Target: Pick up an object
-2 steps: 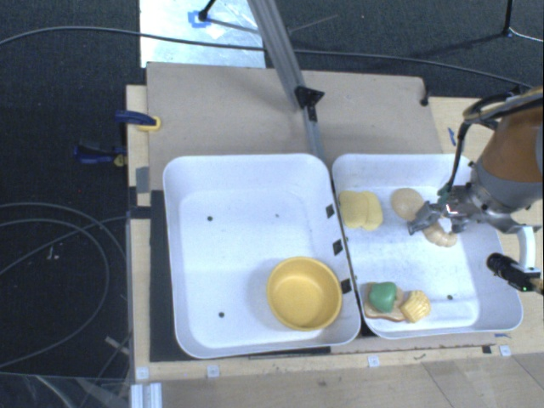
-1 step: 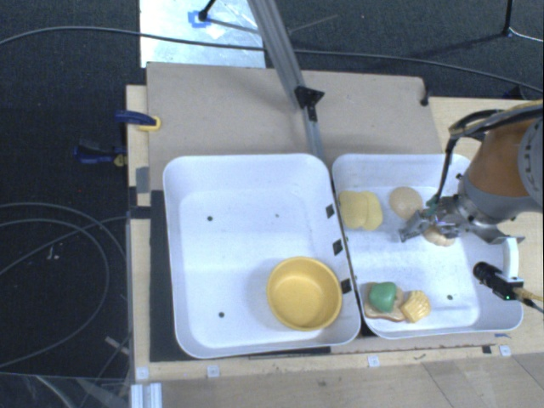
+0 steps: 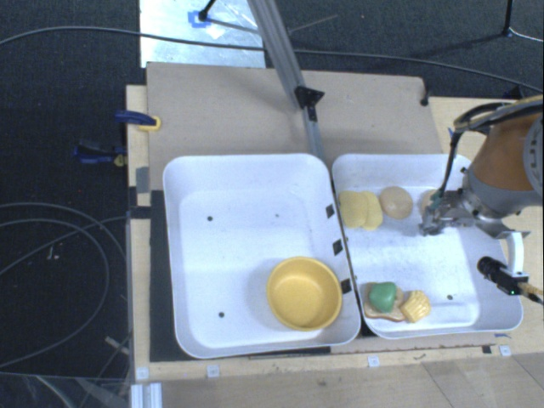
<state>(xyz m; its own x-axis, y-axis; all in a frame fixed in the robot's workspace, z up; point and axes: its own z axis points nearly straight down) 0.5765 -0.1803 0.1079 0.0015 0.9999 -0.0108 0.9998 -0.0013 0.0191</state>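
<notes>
So I'm reaching in from the right and my gripper (image 3: pixel 432 221) is sitting low over the right bin (image 3: pixel 484 320), near its back half. Honestly can't tell from up here whether it's spread or pinched, the tip is just a dark smudge against the white.

Closest candidate is the round tan object (image 3: pixel 395 202), just beside me toward the divider. Next to that, right up against the divider, are the pale yellow pieces (image 3: pixel 360 210), which look flat and thin, so I judge them a pain to grab. Down at the front of the same bin there's a green object (image 3: pixel 383 296) sitting on something tan, with a yellow ridged piece (image 3: pixel 416 306) touching it. The yellow bowl (image 3: pixel 303 292) is over in the left bin (image 3: pixel 191 181), well apart from me.

My take: go for the round tan one. I'd centre over it, not clip its edge, because a rounded thing will probably squirt sideways into the yellow pieces. Come straight down, close slow, and lift only once it's properly between the tips.
</notes>
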